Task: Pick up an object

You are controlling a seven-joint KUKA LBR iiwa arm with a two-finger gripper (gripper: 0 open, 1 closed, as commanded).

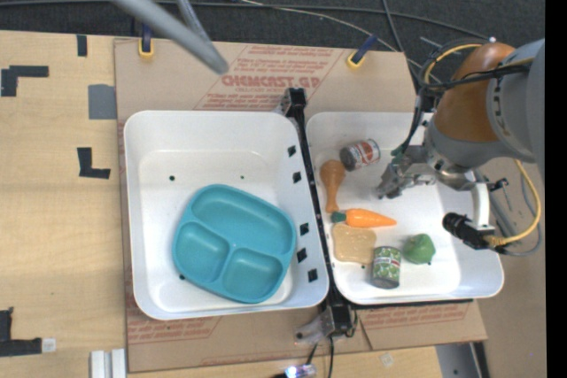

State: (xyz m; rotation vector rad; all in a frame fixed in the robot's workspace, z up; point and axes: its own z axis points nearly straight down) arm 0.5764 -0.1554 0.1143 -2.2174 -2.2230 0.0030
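Seen from above at a slant, the grey arm reaches in from the right over the right bin [483, 283], its tool [393, 181] low among the scattered objects, just above the carrot [368, 218] and just below the small can [359, 155]. Whether the tool's fingers stand apart or together cannot be told here; nothing visible sits between them, so the pick appears not yet made and the grasp and lift remain to be done. The carrot, the nearest likely target, lies flat with its long axis running roughly left to right, its pointed tip toward the right and its green end toward the divider. Beside it a tan drumstick-shaped toy [331, 181] lies near the divider, long axis nearly up and down the frame, thick end at the top. A tan slice [353, 243], a green-labelled can [386, 266] and a green lump [420, 248] fill the bin's near end. The left bin [151, 155] holds a teal divided plate [234, 242]. Both bins rest on the cardboard-covered counter [53, 190].
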